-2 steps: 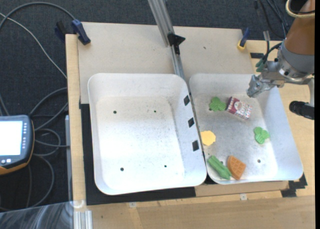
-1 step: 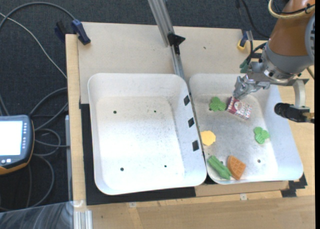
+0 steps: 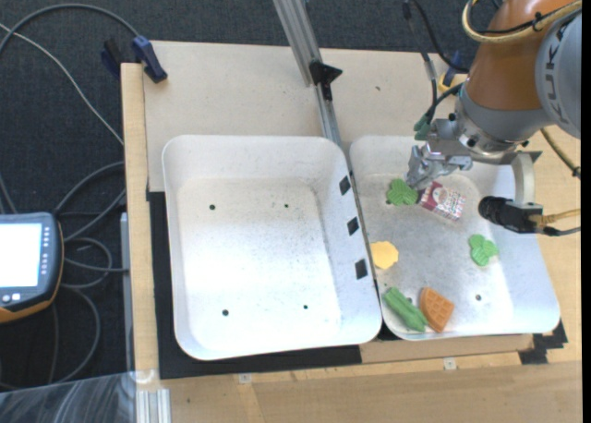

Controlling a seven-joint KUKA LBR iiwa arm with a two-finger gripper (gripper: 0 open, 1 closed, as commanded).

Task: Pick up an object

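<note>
My tool [image 3: 427, 164] hangs over the far end of the right bin [image 3: 545, 294], low above the bin floor, with my grey arm and its orange band [image 3: 517, 38] reaching in from the right. I cannot tell how far apart it stands or whether it has hold of anything, since the wrist covers it from above. Just below it lie 2 things close together: a green leafy piece [image 3: 401, 194] to its left and a crumpled red-and-white packet [image 3: 442, 200] to its right. Further down the same bin I see a yellow piece [image 3: 383, 254] near the left wall, a second green piece [image 3: 482, 249] toward the right, and at the near end a long green piece [image 3: 404, 309] just beside an orange waffle-like piece [image 3: 436, 308]. The left bin [image 3: 185, 158] sits alongside on the worktop [image 3: 231, 89].
</note>
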